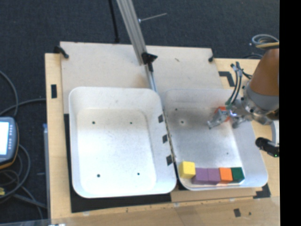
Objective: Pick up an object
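Blocks (212, 174) line right bin's (254, 182) near wall; gripper (217, 121) hovers above, fingers unreadable. Approach step: descend toward one block.

Wooden bench (55, 140) with two white bins (117, 142) side by side

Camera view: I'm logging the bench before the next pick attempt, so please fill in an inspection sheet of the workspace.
Surface: tan wooden bench bearing a left shallow white plastic bin and a right shallow white plastic bin, side by side.
Job's things: yellow cube, two purple cubes, orange cube and green cube, in a row along the right bin's near wall.
Clutter: nothing seen.
Grippers: tool over the right bin, apart from the cubes; nothing visibly held.
Cables: black cables on the floor at left.
Surroundings: dark carpet, slanted aluminium rail, handheld screen unit.
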Tool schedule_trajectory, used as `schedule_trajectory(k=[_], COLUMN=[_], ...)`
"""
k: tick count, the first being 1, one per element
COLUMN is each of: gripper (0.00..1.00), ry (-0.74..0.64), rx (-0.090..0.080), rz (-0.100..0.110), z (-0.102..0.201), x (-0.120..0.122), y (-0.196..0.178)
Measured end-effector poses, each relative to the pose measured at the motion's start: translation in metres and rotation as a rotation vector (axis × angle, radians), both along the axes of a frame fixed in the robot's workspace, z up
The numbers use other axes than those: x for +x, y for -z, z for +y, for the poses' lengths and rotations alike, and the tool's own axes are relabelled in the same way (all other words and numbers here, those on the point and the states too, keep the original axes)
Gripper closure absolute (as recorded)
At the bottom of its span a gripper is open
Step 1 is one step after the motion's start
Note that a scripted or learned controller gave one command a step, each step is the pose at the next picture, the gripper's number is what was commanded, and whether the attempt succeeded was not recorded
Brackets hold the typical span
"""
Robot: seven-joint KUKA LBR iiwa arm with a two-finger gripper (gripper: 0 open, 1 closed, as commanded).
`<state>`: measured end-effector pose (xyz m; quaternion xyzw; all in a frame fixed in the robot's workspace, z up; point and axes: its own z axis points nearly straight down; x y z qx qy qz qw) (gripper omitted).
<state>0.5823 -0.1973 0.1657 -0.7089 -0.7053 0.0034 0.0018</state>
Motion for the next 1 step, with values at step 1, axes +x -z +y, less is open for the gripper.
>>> schedule_trajectory(k=[1], gripper=[0.00], ry=[-0.008], rx=[-0.004], rz=[-0.024], z=[-0.0134], x=[0.0616], y=[0.0379])
